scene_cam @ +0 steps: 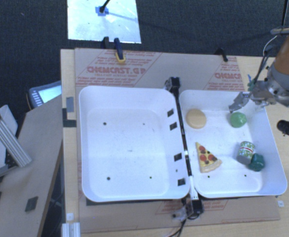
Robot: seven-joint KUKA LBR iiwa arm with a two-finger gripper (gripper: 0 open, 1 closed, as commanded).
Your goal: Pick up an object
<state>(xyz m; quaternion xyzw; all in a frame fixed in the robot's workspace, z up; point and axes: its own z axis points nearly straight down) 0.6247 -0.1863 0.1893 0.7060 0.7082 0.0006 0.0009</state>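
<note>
Arm: grey with an orange band, it enters at the upper right of the frame and reaches down toward the right bin (pixel 270 147).
Gripper (pixel 239 104): low over the upper right part of the right bin, just above and left of the green ball (pixel 238 119) — whether it is open or closed cannot be told, and nothing is seen held.
Green ball: near the bin's upper right wall, close under the gripper.
Tan round piece (pixel 196 118): upper left of the right bin, well apart from the ball.
Pizza slice (pixel 207 158): lower middle of the right bin, lying flat.
Small can (pixel 244 151): lower right of the bin, touching a dark green object (pixel 256 162) — the two sit together.
Left bin (pixel 85 132): centre of the frame, beside the right bin.
</note>
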